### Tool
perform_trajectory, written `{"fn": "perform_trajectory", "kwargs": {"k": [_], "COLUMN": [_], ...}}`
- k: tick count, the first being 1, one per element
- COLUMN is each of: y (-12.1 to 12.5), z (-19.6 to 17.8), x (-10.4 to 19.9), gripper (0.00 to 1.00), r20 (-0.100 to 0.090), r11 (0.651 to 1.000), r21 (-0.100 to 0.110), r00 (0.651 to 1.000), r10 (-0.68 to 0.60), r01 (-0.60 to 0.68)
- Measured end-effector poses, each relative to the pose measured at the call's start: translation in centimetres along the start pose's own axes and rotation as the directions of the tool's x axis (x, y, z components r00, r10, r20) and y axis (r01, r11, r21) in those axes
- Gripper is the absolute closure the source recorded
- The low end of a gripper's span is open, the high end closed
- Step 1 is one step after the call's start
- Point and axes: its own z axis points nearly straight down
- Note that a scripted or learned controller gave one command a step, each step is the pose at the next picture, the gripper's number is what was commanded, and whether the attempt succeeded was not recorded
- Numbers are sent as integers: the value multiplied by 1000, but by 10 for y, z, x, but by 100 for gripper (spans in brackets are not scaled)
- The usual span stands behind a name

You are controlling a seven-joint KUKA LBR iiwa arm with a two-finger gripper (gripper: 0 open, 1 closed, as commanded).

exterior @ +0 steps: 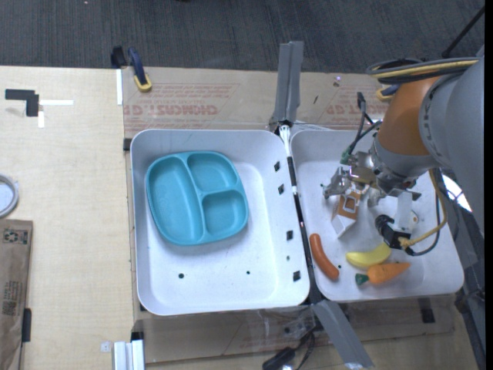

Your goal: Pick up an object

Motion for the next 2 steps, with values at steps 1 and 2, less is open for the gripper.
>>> {"fn": "perform_trajectory", "kwargs": {"k": [1,2], "y": [0,35], "z": [-9,-165], "x": [-1,26], "gripper": [100,100], "r20": [1,1], "r11": [1000,999], "r21": [2,-3], "r00": [1000,999], "r10": [3,38], "r01": [-3,-38]}}
